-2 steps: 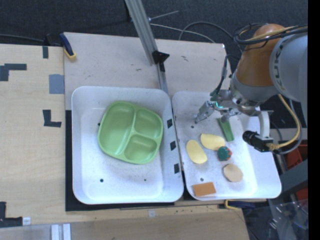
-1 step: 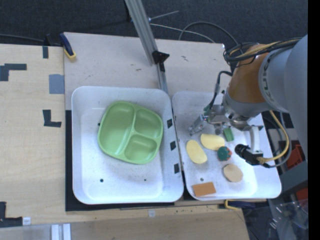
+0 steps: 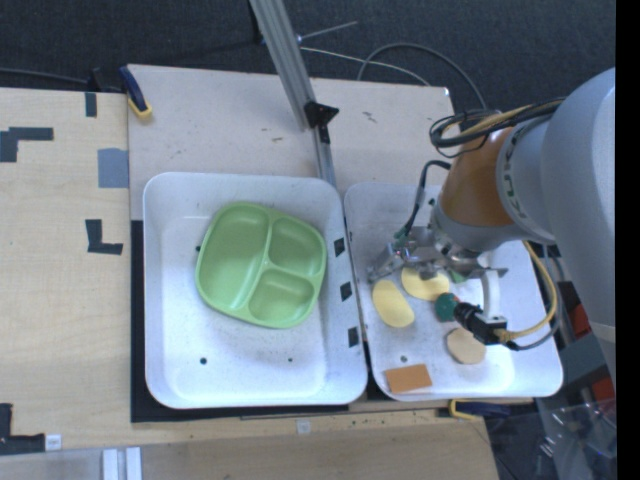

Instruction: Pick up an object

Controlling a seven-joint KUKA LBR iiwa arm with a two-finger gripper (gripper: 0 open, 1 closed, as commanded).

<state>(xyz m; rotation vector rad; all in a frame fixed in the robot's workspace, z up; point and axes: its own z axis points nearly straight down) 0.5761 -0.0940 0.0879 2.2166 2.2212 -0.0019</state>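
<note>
- Two white bins side by side: left bin (image 3: pixel 165 368) bearing a green divided plate (image 3: pixel 262 264), right bin (image 3: pixel 535 368) bearing several small pieces.
- Gripper (image 3: pixel 405 260) low over the far-left part of the right bin; opening impossible to tell.
- Just near of it: a yellow oval piece (image 3: pixel 393 304), a second yellow piece (image 3: pixel 428 286), a small green item (image 3: pixel 445 308), a tan round piece (image 3: pixel 465 346), an orange flat square (image 3: pixel 408 378).
- Likely target the yellow oval: probably light, smooth, perhaps slippery; best pinched across its narrow width.

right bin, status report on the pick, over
Gripper low in right bin, nothing seen in it. Yellow pieces beside it, unlifted. Orange block and tan disc lie clear. Green plate in left bin.
</note>
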